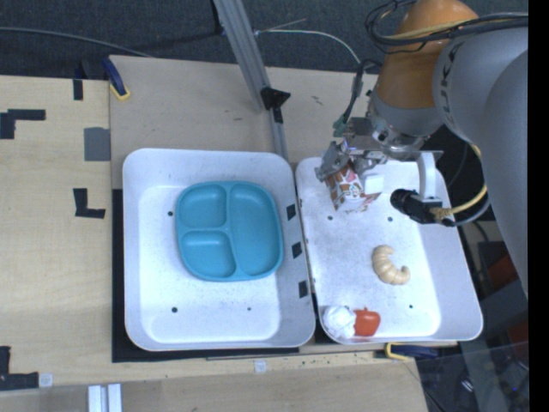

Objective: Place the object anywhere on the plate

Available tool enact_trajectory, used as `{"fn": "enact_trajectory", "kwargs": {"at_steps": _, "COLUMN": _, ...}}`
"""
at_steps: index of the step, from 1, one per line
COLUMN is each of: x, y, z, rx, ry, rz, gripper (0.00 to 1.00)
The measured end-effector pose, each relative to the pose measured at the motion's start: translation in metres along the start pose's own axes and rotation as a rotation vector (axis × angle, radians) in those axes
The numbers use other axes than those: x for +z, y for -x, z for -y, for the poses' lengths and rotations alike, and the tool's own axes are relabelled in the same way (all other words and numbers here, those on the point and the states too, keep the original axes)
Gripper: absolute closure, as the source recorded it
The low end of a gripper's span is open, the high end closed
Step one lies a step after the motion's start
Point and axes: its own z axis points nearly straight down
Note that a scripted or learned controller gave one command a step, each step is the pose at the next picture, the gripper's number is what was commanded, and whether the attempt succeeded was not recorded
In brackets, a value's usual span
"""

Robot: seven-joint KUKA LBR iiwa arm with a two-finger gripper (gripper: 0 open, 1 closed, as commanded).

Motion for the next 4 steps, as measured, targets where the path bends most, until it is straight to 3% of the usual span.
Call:
{"fn": "enact_trajectory", "kwargs": {"at_steps": 1, "x": 0.005, "y": -0.044, "z": -0.002, "rx": 0.001, "ry": 0.000, "rz": 0.000, "gripper": 1.00}}
{"fn": "enact_trajectory", "kwargs": {"at_steps": 3, "x": -0.005, "y": -0.162, "z": -0.013, "rx": -0.002, "ry": 0.002, "rz": -0.001, "gripper": 1.00}}
{"fn": "enact_trajectory", "kwargs": {"at_steps": 4, "x": 0.015, "y": -0.173, "z": -0.017, "rx": 0.004, "ry": -0.001, "rz": 0.003, "gripper": 1.00}}
